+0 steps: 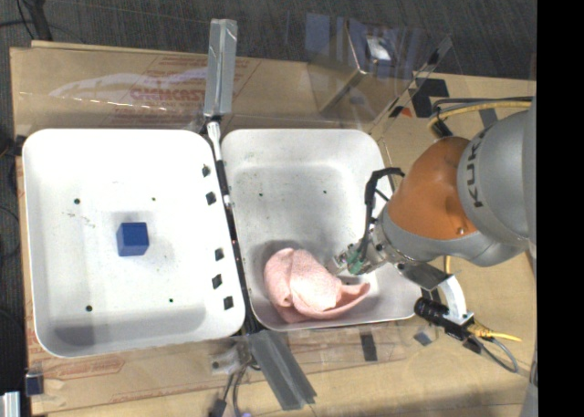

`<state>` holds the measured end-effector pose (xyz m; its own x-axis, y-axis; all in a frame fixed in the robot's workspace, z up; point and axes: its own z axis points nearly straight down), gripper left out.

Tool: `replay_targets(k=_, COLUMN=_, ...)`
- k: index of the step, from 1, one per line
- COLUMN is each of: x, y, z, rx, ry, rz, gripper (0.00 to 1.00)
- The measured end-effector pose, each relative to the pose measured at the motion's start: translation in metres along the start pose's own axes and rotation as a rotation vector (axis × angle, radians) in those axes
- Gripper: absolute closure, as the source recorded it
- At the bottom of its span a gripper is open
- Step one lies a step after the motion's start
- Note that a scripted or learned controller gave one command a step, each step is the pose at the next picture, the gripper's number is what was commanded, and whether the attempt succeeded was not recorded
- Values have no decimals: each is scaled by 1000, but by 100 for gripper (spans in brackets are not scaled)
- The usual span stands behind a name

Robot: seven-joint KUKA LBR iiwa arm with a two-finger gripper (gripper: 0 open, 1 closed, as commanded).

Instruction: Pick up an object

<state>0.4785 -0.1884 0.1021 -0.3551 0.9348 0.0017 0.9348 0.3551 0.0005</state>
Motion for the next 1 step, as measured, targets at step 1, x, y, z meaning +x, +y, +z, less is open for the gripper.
replay_targets(k=1, x=0, y=0, z=0, rx=0, ry=0, rz=0, gripper=0)
